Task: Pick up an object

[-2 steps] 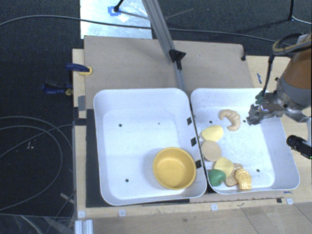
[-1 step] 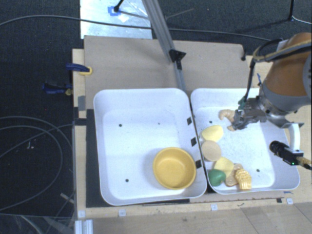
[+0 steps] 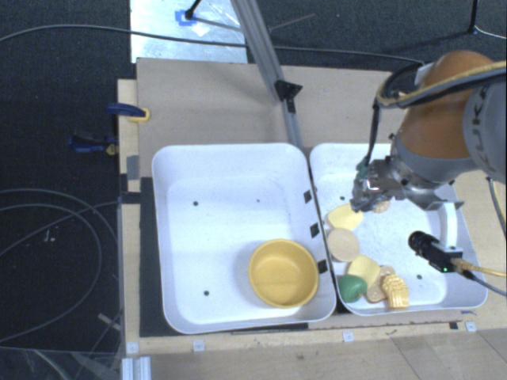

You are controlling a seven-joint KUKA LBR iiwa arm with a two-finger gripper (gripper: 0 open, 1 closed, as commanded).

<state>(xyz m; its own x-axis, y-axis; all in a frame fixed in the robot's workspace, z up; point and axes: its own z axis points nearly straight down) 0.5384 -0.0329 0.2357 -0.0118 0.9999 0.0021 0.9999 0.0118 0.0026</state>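
The pincer (image 3: 369, 196) hangs low over the right bin (image 3: 333, 161), toward its 9 o'clock side; whether it is spread or pressed together I cannot tell. Just at its 7 o'clock lies a pale yellow piece (image 3: 344, 217), touching or nearly touching the tip. Below that sits a round beige disc (image 3: 344, 245), then a yellow block (image 3: 364, 269), a green object (image 3: 351, 287) and a ridged golden object (image 3: 394, 290), clustered toward the bin's 6 o'clock corner. A small tan item (image 3: 382, 207) peeks out beside the pincer. The left bin (image 3: 230, 180) holds a yellow bowl (image 3: 283, 272), upright, at its 5 o'clock. Both bins rest on the table (image 3: 206, 101).
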